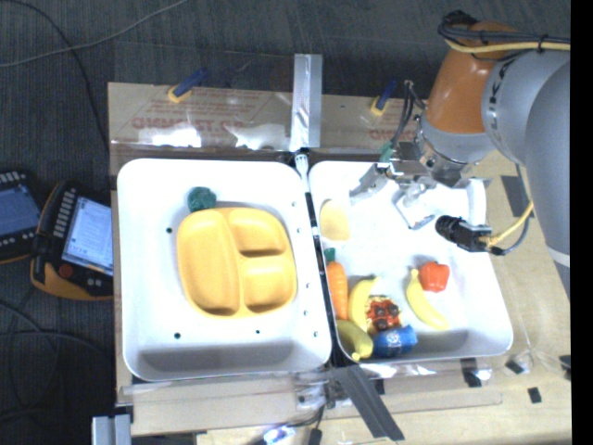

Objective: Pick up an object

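White right bin (482,281): hand (389,185) seemingly open, above fruit (424,293).

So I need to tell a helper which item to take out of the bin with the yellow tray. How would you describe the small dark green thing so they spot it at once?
Look at the left white bin, which holds the big yellow divided tray. Just past the tray's far left corner lies a small dark green lump. It is the only loose item in that bin, and far smaller and darker than the tray.

Our arm reaches in from the right.
Our gripper (391,185) hangs low with its two fingers spread wide apart, holding nothing.
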`<state>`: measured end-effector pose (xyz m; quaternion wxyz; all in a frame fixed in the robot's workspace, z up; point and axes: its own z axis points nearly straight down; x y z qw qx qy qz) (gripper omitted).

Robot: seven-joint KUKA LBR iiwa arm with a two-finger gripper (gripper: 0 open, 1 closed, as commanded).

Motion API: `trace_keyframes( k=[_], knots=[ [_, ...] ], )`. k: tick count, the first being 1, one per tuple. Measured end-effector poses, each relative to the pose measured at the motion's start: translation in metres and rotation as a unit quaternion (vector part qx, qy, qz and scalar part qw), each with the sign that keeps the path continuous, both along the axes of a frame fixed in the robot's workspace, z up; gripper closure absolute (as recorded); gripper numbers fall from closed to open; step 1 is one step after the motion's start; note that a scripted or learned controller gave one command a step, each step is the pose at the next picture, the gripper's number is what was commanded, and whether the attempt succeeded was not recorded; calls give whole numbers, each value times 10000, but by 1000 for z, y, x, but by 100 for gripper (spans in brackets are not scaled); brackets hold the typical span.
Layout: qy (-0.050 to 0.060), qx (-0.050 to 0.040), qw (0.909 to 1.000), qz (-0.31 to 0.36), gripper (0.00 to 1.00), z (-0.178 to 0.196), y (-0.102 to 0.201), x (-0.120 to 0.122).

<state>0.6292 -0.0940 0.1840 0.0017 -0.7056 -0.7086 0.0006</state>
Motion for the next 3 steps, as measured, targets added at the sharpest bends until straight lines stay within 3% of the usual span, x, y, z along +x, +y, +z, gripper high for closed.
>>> trace_keyframes(
  k=[1,2,3],
  knots=[
    [-4,-23,10000,94,0,-10,-101,-9],
    [-8,-30,9971,760,0,-91,-93,35],
    [17,13,9963,862,0,-95,-104,41]
  ],
)
